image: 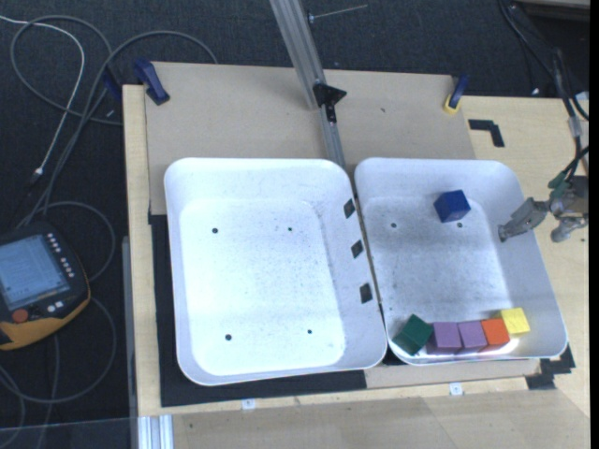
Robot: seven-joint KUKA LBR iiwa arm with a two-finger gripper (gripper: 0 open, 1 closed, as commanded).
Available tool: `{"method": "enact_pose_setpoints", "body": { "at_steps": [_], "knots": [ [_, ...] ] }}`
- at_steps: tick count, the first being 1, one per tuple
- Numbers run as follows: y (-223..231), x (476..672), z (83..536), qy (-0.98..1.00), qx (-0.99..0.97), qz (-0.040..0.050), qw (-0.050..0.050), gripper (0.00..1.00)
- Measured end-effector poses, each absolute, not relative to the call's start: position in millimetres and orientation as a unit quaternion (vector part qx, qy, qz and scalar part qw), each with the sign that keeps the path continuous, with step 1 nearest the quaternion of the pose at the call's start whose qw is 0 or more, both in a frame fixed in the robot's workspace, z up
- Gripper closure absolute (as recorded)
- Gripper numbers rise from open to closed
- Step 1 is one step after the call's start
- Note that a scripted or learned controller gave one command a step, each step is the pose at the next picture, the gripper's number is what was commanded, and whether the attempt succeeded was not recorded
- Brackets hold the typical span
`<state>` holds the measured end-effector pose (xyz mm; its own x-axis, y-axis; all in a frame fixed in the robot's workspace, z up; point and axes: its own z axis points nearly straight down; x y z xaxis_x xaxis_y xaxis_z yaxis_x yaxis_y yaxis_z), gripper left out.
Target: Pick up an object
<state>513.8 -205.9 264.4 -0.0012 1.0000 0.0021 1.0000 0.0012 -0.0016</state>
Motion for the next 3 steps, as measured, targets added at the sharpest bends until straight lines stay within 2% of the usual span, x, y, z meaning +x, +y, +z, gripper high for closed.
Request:
{"method": "enact_pose_setpoints", "body": {
  "at_steps": [1,2,3],
  "knots": [
    [-146.7,525.7,106.9,-0.708,-0.706,0.0015,0.005,0.0],
    [-199.4,566.8,99.5,-0.707,-0.707,-0.0003,-0.003,0.0],
    [-218.0,652.2,100.8,-0.709,-0.706,-0.0017,-0.004,0.0]
  ]
}}
